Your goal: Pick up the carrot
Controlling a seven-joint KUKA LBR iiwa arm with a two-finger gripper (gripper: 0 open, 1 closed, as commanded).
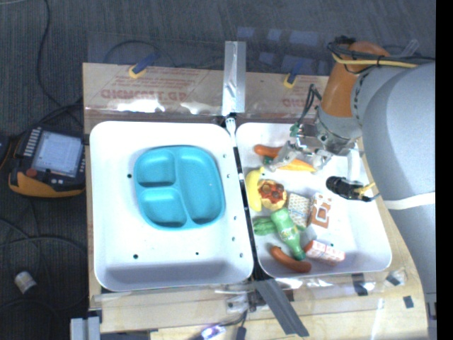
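The end effector point(308, 149) hovers right above the carrot point(296, 166), upper part of the right bin point(379, 250); its spread I cannot tell. Reaching step; next, descend and close.

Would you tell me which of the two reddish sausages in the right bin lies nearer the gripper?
The reddish sausage at the bin's far end, just left of the gripper; the other sausage lies at the near edge.

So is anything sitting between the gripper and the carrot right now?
Nothing visible does. The gripper is right above the carrot in the right bin. The sausage lies just to the carrot's left, off to the side rather than in the way.
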